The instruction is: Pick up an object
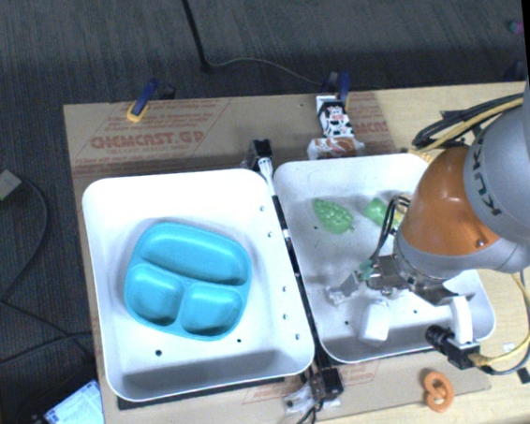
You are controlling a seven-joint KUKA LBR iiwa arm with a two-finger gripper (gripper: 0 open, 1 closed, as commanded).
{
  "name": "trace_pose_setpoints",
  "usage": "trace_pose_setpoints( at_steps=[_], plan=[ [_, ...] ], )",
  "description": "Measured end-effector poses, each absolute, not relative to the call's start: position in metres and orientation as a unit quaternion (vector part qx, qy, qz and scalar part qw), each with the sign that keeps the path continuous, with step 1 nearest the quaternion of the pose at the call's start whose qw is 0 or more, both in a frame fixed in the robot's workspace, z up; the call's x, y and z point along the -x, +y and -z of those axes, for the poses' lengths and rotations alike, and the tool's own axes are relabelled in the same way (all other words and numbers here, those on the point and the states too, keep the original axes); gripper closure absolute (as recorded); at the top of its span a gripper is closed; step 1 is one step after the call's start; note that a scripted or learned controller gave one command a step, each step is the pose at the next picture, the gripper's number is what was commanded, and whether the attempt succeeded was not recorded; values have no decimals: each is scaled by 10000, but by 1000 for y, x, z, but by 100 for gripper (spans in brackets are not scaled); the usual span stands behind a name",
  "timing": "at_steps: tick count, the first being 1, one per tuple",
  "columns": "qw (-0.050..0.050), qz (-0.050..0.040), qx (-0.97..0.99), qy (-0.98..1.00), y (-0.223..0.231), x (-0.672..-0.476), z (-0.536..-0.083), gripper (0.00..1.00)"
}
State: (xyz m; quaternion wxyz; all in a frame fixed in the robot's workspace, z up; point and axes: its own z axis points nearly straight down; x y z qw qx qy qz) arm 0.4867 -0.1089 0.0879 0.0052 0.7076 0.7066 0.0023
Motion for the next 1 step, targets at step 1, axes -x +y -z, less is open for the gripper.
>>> trace_pose_setpoints(
  at_steps=[1],
  plan=[
    [61, -17, -7081, 7060, -110, -487, -98, 100]
  ],
)
